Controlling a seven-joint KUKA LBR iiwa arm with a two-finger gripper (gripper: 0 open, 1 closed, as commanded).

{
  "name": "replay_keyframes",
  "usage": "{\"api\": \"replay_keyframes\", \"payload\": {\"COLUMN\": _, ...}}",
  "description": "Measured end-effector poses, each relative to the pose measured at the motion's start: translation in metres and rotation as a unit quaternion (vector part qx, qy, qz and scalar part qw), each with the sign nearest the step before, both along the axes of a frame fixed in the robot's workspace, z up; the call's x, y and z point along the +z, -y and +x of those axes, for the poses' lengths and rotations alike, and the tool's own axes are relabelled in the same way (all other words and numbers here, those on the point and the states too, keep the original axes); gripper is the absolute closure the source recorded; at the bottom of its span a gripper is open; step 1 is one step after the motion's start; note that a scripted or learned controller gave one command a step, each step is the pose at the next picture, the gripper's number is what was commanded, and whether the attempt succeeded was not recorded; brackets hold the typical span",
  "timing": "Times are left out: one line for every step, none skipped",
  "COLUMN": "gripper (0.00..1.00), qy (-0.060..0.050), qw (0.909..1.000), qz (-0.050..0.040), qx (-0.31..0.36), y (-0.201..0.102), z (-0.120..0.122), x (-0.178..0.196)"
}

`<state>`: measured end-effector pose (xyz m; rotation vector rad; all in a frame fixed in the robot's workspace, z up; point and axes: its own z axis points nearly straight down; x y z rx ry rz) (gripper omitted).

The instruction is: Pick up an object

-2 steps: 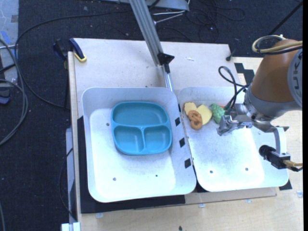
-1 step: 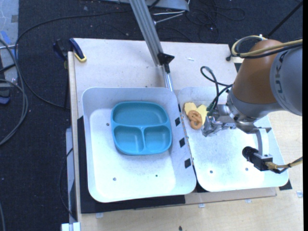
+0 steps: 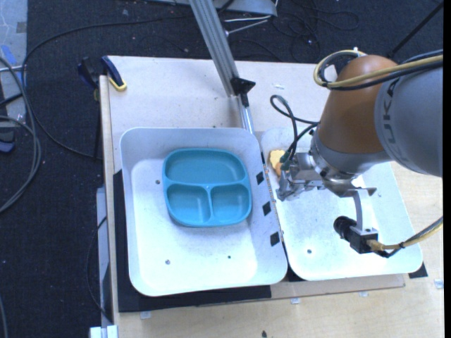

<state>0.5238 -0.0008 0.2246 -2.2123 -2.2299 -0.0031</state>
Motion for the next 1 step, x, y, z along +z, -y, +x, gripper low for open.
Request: {"api": "replay_keyframes", "payload": {"gripper": 1.00, "qy": -0.001, "qw": 1.0000, "qz": 0.0002, "qx": 0.000, "y": -0.0556, "z": -0.0184, "x": 0.0115}}
